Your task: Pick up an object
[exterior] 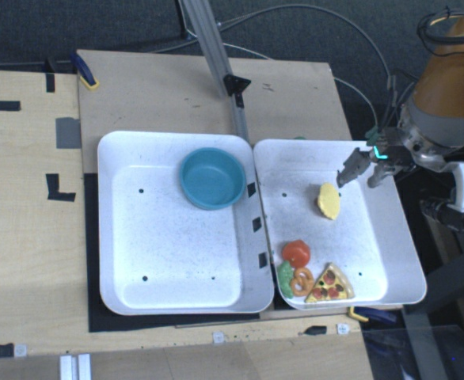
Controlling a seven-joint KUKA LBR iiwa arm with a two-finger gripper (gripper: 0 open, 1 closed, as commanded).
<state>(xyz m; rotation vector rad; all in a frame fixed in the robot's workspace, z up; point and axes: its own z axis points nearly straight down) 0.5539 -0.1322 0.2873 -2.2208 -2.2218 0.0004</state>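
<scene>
bench [26, 236]: pale wood | two white bins [176, 291] side by side; apparently on dark mat [93, 252]

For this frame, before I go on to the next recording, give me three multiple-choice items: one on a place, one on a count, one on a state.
1. Where is the blue bowl?
A. in the left bin, near its far edge
B. in the right bin, beside the pizza slice
C. on the bench outside both bins

2. How many things lie in the right bin?
A. one
B. two
C. five

3. What is the state of the hand?
A. shut on the yellow piece
B. open, with nothing between its fingers
C. shut on the bowl

Answers:
1 A: the bowl sits inside the left bin, toward its far wall.
2 C: yellow piece, tomato, green piece, pretzel, pizza slice.
3 B: the two fingers stand apart over the right bin, above and to the right of the yellow piece, gripping nothing.
</scene>
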